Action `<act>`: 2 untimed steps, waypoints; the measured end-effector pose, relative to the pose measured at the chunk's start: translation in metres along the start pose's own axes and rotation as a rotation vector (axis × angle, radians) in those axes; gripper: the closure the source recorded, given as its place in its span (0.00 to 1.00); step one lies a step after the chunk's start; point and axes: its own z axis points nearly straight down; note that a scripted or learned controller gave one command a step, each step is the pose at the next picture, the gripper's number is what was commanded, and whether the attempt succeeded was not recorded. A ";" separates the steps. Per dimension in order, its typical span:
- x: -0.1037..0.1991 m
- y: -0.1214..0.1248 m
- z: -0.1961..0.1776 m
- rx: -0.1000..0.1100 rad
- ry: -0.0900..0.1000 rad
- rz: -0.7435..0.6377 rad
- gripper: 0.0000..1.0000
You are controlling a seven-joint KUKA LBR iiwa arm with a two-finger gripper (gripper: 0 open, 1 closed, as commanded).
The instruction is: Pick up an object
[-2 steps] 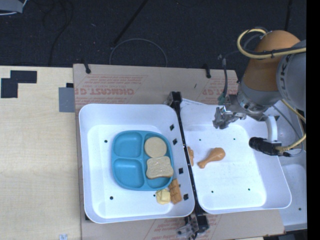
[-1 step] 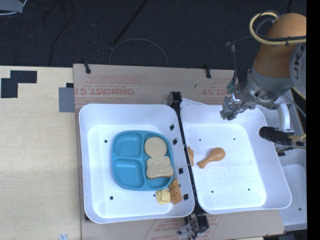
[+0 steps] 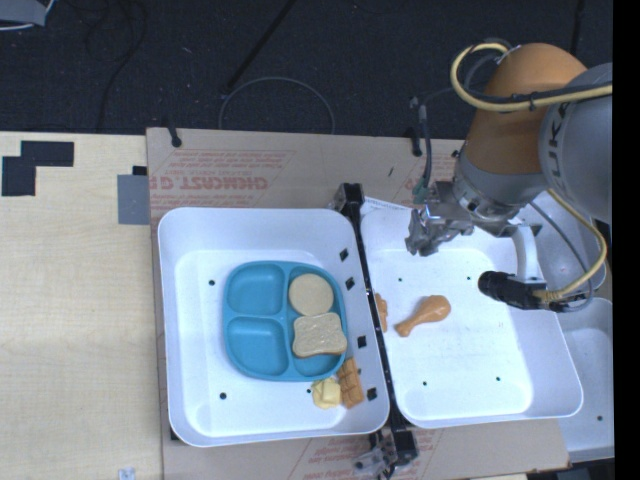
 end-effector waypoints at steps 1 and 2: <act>0.046 -0.014 -0.007 -0.001 0.000 0.001 1.00; 0.103 -0.022 -0.010 0.000 0.001 -0.001 1.00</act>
